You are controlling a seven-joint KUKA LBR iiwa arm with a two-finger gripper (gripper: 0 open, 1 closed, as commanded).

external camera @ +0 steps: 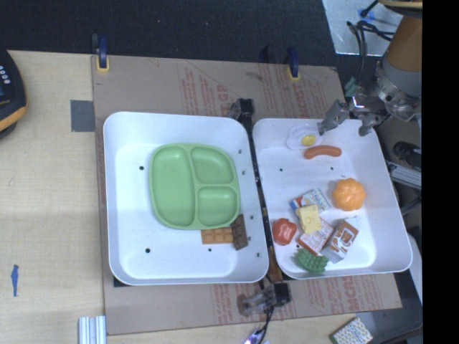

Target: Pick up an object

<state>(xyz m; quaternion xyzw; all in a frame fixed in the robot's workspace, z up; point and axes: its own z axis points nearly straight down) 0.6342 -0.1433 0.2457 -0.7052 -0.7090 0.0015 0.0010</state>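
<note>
My gripper point(350, 118) hangs over the far edge of the right bin point(387, 206), fingers spread apart with nothing between them. Just below it lie a sausage point(322, 151) and a fried egg point(304, 139). Nearer the front of that bin are an orange point(348, 194), a red pepper point(284, 231), a yellow cheese wedge point(310, 218), small printed cartons point(341, 239) and a green leafy piece point(312, 261). The left bin point(129, 192) holds a green divided plate point(194, 185) and a brown waffle piece point(224, 235).
Both bins rest on a cardboard sheet point(186, 84) clamped at the back. A dark device point(10, 92) sits at the far left of the bench. The arm's orange band point(405, 45) is at the upper right.
</note>
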